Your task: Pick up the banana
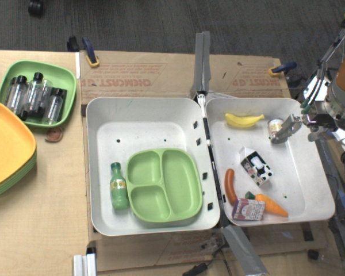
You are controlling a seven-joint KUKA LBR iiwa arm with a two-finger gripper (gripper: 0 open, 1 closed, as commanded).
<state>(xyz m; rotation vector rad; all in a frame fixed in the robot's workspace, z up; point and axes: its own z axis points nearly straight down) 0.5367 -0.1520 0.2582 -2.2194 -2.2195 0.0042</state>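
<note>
Landmark: right bin [310,209], one of two bins.
Near wall of right bin: one carrot [271,206], one pink packet [249,210], one red sausage-shaped item [230,186].
Middle of right bin: one black-and-white carton [257,167].
Far end of right bin: one banana [244,119], lying flat, long axis running left-right along the far wall.
Gripper [285,129]: low over the bin's far right part; jaw state cannot be told.
Key relation: banana lies just left of the gripper, apart from it; judged a short leftward shift is needed.
</note>
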